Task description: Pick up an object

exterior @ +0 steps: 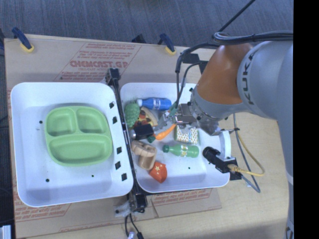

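**Ana:** What is closest to us in the right bin (219, 180)?

**Ben:** A red fruit (158, 172) at the front edge. Just behind it is a wood block (145, 156), and beside that a green bottle (181, 151) lying flat.

**Ana:** And the arm?

**Ben:** It comes in from the right. The jaws (180, 117) hang low over the middle of the bin, just above a dotted box (188, 134) and an orange carrot (165, 132). I cannot tell if they are wide or narrow — the wrist hides them. Nothing shows between them.

**Ana:** So what should it grab?

**Ben:** My guess — the box or the carrot, since they lie right under it. The pile is crowded, so it should go straight down and close on one thing only. The carrot leans on a black toy (143, 131), so it may slip.

**Ana:** What is at the back?

**Ben:** A blue bottle (155, 103) and a green bumpy toy (131, 112). They are near the far wall.

**Ana:** And the left bin (25, 183)?

**Ben:** A green tray (78, 135) sits in it, on the worktop's other side.
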Tool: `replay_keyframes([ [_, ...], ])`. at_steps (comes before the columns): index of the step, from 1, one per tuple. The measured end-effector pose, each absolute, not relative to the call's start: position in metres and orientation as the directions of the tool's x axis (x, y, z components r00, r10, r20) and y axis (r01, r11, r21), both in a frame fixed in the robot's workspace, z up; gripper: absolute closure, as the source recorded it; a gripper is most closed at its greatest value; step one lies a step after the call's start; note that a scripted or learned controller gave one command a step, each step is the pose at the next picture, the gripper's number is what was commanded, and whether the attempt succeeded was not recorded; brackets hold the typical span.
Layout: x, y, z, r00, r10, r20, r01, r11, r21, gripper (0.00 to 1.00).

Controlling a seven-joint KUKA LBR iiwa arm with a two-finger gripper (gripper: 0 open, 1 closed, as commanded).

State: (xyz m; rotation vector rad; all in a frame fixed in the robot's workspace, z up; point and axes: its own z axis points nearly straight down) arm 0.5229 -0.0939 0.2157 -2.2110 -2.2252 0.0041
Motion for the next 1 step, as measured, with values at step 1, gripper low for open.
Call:
replay_keyframes([
  [1,0.5561,-0.1141,0.1248,-0.105,0.994,0.002,0.994,0.105,-0.006,0.00],
])
